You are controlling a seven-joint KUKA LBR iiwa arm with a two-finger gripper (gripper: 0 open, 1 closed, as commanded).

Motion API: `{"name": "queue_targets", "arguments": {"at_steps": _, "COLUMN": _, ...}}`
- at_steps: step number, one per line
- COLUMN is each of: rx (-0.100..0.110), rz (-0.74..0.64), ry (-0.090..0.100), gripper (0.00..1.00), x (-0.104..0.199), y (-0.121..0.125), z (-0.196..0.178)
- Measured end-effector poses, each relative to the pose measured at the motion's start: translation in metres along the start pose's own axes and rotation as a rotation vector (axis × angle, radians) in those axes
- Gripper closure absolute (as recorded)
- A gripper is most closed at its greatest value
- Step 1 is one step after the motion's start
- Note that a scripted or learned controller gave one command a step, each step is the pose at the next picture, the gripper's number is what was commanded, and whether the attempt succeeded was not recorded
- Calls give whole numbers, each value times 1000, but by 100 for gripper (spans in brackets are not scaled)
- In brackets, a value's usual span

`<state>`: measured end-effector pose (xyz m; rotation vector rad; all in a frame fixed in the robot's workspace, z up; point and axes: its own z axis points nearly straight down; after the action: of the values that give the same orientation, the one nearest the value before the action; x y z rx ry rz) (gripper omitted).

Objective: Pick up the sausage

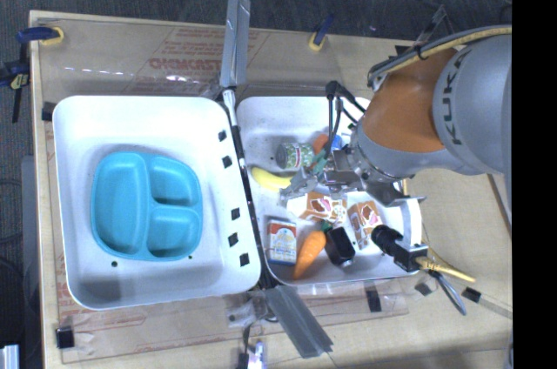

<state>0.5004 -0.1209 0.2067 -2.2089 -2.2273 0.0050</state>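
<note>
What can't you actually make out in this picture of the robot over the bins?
- Camera view: the arm covers the right bin's far right side, hiding whatever lies under it.
- Camera view: the gripper is small and dark against the clutter; how it stands is unclear.
- Camera view: the packets by the carrot are too small to read, so I can't pick out the sausage.

The tray [146, 202] lies in the left bin [74, 119]; carrot [308, 251] and banana [270, 179] in the right bin [270, 110].

The right bin [261, 110] is partly covered by the arm [418, 110]; the gripper [324, 176] fingers are obscured.
</note>
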Motion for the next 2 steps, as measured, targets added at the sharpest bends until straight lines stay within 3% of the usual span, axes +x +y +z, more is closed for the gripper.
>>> {"name": "queue_targets", "arguments": {"at_steps": 1, "rx": -1, "rz": 77, "ry": -1, "gripper": 0, "x": -41, "y": 40, "z": 116}}
{"name": "queue_targets", "arguments": {"at_steps": 2, "rx": -2, "rz": 108, "ry": 1, "gripper": 0, "x": -69, "y": 97, "z": 115}}
